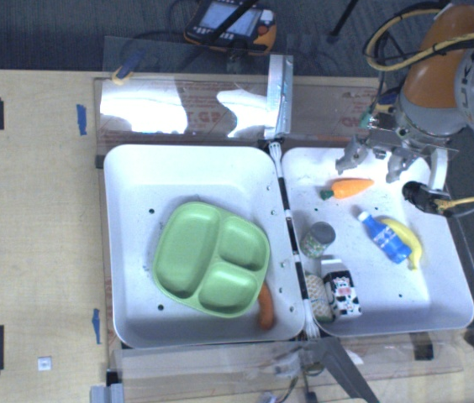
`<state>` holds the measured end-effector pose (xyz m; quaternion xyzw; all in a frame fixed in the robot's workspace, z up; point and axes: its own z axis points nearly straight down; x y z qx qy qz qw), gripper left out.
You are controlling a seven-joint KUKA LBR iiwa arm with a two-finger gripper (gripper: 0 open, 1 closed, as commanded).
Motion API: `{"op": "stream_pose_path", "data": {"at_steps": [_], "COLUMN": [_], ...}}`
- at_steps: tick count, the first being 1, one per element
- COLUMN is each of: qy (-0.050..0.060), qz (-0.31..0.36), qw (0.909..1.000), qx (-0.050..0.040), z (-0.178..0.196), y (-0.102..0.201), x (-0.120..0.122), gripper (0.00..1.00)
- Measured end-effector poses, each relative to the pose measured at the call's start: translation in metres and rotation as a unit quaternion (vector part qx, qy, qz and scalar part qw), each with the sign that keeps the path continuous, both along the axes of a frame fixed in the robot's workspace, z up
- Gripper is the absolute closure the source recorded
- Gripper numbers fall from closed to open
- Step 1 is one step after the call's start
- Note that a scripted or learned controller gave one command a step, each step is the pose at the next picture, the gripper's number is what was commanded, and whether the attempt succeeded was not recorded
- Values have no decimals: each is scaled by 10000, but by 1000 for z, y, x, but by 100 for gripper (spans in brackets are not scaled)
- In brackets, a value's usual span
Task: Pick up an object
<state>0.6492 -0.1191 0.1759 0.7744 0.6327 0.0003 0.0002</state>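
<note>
Small printed carton: below carrot | jar: between them | blue bottle, banana: lower right of carrot | pincer: released, fingers straddling above carrot, not grasping it

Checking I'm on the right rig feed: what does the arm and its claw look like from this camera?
The arm is grey with a rounded orange band above the wrist. Yellow and black cables loop around its upper part, and another yellow cable trails off near the right bin's far edge. The claw is a metallic grey assembly with small dark fittings, and a white block with a black end sits beside it.
</note>
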Motion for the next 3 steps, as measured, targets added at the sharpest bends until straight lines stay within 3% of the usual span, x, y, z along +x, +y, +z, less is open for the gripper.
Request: {"op": "stream_pose_path", "data": {"at_steps": [1,2,3], "qy": [3,12,-27], "qz": [324,96,-52], "qw": [9995,10000,10000], "qx": [1,16,78], "z": [-43,-59,-87], "y": [-62,-84,-80], "x": [-57,-122,-89], "gripper": [0,0,0]}}
